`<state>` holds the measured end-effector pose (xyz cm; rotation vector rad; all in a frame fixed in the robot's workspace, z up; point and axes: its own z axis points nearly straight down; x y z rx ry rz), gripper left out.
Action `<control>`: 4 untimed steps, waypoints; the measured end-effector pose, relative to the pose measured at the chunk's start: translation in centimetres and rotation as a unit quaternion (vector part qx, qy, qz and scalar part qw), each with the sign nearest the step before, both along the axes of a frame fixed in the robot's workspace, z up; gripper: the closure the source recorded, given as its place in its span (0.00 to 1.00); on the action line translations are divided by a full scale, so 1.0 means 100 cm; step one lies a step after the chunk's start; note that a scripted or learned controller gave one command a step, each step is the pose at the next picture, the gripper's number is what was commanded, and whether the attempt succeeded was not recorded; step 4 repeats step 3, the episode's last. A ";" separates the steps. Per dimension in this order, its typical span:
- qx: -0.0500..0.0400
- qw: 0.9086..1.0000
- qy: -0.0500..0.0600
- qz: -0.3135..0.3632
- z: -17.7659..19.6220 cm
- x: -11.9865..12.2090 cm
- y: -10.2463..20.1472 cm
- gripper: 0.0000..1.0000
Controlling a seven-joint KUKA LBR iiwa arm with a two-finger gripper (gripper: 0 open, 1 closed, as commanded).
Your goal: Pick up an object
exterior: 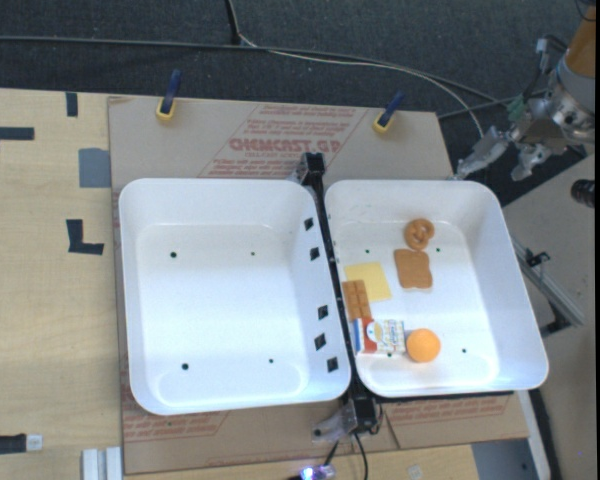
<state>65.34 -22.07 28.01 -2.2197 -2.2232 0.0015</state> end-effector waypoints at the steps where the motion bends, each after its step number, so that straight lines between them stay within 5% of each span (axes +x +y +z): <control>1: 0.000 1.000 -0.001 0.001 -0.194 -0.009 -0.002 0.00; 2: -0.002 1.000 -0.003 0.001 -0.183 -0.008 -0.003 1.00; 3: 0.001 1.000 0.001 0.002 -0.173 -0.017 0.075 1.00; 4: 0.001 1.000 0.001 0.002 -0.173 -0.017 0.075 1.00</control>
